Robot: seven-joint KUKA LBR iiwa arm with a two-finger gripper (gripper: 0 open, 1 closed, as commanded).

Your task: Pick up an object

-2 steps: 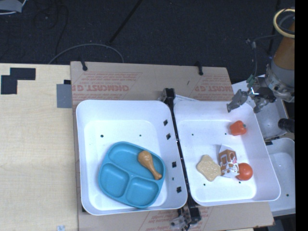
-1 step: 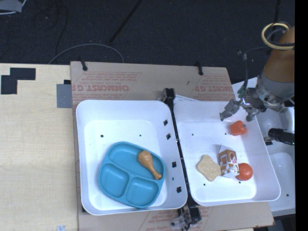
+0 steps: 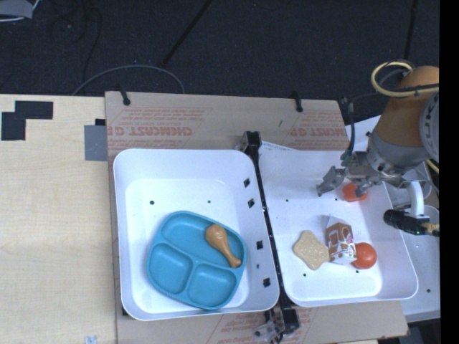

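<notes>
Reaching step underway: gripper (image 3: 349, 185) poised over small red-orange object (image 3: 353, 192) in right bin (image 3: 401, 292), finger state cannot be told; closure and lift needed next.

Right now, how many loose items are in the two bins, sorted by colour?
Blue: 1, the divided plate
Tan: 2, the toy drumstick and the cracker-like piece
Brown and white: 1, the patterned piece
Red-orange: 2, the ball and the item under the gripper
Total: 6
</notes>
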